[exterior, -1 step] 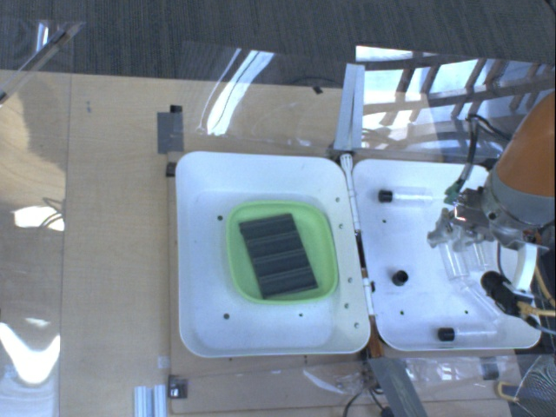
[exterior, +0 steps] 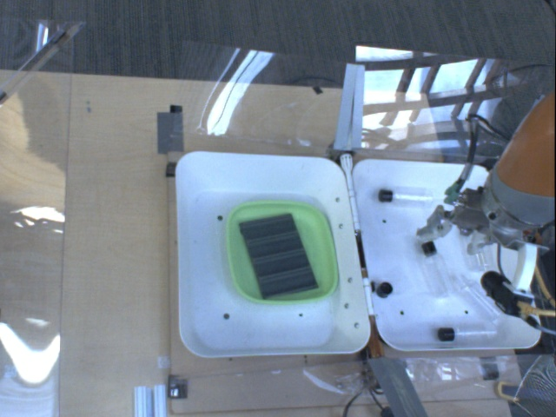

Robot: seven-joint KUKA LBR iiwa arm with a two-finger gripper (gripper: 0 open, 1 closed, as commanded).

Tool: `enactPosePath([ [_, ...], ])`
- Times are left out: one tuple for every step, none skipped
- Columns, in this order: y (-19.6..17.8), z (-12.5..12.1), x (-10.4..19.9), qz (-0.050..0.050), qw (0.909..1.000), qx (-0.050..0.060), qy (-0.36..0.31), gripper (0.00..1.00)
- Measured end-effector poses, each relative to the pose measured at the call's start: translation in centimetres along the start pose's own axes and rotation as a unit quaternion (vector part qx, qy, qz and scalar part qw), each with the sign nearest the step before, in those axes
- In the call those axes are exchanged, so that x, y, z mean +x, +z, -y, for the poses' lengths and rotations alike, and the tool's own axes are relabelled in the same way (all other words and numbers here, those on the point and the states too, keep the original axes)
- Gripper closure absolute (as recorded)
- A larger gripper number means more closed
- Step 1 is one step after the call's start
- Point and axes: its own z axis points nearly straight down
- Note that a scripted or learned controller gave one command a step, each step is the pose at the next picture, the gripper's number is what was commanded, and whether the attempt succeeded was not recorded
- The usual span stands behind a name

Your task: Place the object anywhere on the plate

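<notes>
A dark grey ribbed rectangular block [exterior: 277, 255] lies flat on the green plate [exterior: 323, 243], turned slightly askew. The plate rests in the middle of the left white bin [exterior: 200, 233]. My gripper [exterior: 437, 226] hangs over the right bin [exterior: 408, 315], well to the right of the plate and apart from the block. Above it, at the right edge, are the grey wrist and the orange band [exterior: 530, 159]. Nothing shows between the gripper's tips.
Several small black pieces lie in the right bin, for instance one [exterior: 385, 196] at the back left and one [exterior: 445, 334] near the front. A raised divider [exterior: 354, 233] separates the two bins. Cables hang by the wrist at the right.
</notes>
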Motion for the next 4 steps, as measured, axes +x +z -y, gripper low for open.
enactPosePath([
  [-12.9,-2.6,-4.5,0.001,0.9984,-0.002,0.057,0.0],
  [-13.9,-1.5,-6.8,0.002,0.996,-0.001,0.09,0.0],
  [-11.0,0.7,-7.3,0.001,0.9883,0.001,0.152,0.0],
  [-11.2,0.7,-7.4,0.001,0.9815,0.0,0.191,0.0],
])
